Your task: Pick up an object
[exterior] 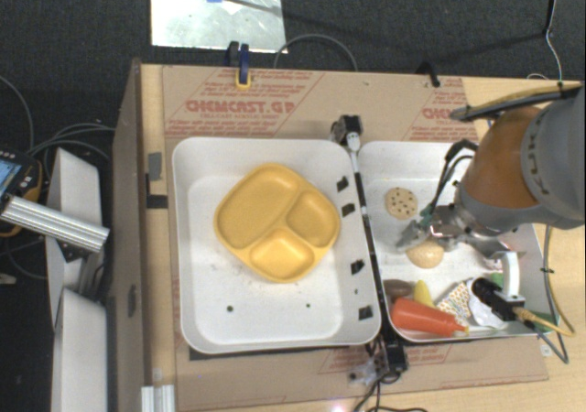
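Over the right bin [513,168], grey arm's gripper [423,234] hangs just above a pale bun [425,255], finger spread impossible to tell, cookie [400,202] nearby, yellow tray [276,222] in left bin [197,218].

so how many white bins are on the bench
2. The left bin holds the yellow divided plate; the right bin holds small food items, partly under the arm, so some may be hidden.

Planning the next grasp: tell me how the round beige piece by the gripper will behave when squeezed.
The round beige piece looks smooth and domed, so it may slip or roll out from the gripper. It probably weighs little. Its stiffness cannot be judged here.
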You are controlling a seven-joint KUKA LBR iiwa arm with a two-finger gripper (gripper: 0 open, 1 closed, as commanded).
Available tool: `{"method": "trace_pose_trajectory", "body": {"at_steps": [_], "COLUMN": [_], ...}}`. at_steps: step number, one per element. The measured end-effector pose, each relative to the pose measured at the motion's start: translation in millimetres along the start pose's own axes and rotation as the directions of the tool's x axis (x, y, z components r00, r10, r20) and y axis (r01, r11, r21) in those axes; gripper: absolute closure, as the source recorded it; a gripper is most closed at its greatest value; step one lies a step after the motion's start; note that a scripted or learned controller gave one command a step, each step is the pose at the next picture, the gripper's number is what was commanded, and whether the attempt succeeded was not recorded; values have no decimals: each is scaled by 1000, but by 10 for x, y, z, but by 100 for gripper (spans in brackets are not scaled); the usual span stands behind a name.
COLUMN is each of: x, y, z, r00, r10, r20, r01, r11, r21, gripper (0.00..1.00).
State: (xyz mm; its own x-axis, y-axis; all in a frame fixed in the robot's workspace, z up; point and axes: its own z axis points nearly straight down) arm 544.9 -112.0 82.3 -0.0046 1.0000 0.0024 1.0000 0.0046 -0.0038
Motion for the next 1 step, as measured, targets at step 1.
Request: {"method": "trace_pose_trajectory", "body": {"at_steps": [1], "x": [-21], "y": [25], "z": [-126], "r00": [1000], "r10": [0], "r20": [3], "r01": [0], "r11": [1000], "r21": [-6], "gripper": [100]}}
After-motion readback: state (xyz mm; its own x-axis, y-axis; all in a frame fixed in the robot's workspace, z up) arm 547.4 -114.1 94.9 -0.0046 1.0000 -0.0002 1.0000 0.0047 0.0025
